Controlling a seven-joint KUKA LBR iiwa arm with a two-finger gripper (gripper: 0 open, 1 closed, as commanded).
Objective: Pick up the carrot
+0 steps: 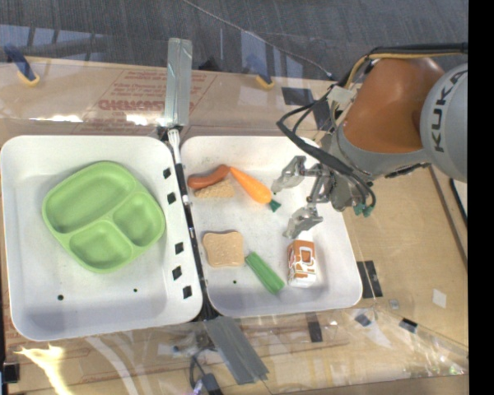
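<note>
fingers spread above the right bin, carrot lying free

the fingers [300,196] of the grey arm stand apart, one metal finger [291,174] higher in the view and the other [303,221] lower, with nothing between them. they hang over the right part of the shallow white right bin [337,286]. the small orange carrot with a green end [253,185] lies on the floor of this bin, just to the left of the upper finger, and its green end points toward that finger; i cannot tell if they touch. the carrot is tilted, and its upper end is close to a reddish-brown sausage [207,178], which rests beside a tan waffle-like piece [216,192]. lower in the same bin lie a round slice of beige bread [223,248], a green pickle-shaped stick [265,272] and a small orange and white carton [302,262], this last one just below the lower finger. the shallow white left bin [33,303] carries a light green plastic plate with three compartments [104,215].
</note>
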